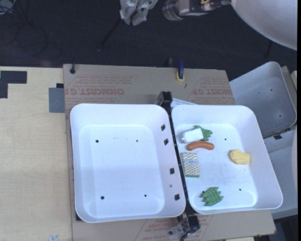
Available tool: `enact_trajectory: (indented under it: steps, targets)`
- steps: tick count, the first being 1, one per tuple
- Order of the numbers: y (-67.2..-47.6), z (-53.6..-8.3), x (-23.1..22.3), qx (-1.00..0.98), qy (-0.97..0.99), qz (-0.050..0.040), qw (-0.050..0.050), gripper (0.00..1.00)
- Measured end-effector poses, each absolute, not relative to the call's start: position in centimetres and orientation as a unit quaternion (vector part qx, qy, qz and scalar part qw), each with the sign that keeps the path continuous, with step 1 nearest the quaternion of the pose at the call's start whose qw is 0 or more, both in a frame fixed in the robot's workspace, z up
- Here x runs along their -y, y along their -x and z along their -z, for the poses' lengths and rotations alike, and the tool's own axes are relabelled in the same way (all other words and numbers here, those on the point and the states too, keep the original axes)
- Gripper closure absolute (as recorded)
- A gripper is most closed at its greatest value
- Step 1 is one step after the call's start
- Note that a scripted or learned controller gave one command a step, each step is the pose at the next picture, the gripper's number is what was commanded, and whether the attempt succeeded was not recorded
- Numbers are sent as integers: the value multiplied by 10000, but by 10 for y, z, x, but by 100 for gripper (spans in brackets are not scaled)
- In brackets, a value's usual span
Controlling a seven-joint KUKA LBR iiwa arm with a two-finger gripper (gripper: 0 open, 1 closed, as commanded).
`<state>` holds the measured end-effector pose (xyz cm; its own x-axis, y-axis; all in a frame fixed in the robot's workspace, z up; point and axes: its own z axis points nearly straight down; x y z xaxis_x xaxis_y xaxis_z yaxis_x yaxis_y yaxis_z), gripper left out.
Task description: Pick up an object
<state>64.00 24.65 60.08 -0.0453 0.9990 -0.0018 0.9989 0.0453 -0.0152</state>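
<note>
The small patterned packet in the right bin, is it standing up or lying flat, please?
Lying flat: the patterned packet shows its whole broad printed face to the camera on the right bin's floor, just below the sausage.

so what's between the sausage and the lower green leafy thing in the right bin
In the camera view, the small patterned packet lies roughly between the sausage and the lower green piece, slightly left of their line.

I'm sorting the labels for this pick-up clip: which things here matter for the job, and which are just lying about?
For the job: claw; hot dog; yellow piece; patterned packet; green leafy toy; white block; right bin.

Lying about: left bin; cardboard sheet; blue-and-yellow clamp.
</note>
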Motion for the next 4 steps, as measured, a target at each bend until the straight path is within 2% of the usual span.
enact_trajectory:
  steps: [2,4]
  targets:
    - [-641,-619,-250,7258,6879,28,6,100]
    - [-644,-637,-255,7289,6844,178,-72,100]
